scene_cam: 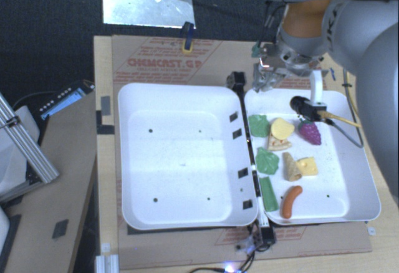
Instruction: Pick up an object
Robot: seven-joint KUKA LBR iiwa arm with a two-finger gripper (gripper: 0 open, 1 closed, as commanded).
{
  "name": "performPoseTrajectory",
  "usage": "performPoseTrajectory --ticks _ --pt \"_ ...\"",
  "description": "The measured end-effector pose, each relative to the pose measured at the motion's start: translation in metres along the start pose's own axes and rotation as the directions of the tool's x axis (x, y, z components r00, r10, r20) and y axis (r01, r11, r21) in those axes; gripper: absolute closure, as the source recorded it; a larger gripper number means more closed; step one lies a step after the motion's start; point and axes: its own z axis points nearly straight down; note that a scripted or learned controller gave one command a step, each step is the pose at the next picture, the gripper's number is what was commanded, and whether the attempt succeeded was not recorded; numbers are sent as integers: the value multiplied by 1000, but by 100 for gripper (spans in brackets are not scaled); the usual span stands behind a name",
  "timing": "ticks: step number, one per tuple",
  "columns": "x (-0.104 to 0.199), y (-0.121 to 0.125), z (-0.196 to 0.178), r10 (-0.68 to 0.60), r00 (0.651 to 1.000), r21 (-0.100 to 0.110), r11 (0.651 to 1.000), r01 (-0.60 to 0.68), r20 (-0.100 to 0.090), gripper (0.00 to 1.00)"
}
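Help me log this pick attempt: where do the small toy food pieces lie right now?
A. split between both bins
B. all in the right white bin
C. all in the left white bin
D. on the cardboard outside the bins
B: the purple grape bunch, the orange sausage and the other toy food pieces all lie inside the right white bin.

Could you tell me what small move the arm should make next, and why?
Probably a short move toward the camera and down. The gripper hovers at the far rim of the right bin, while the nearest items, a green piece and a yellow piece, lie just nearer the camera.
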Motion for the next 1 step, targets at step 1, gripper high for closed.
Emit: performPoseTrajectory --ticks 1 --pt "87 1 -84 -17 1000 -12 1000 17 -6 100"
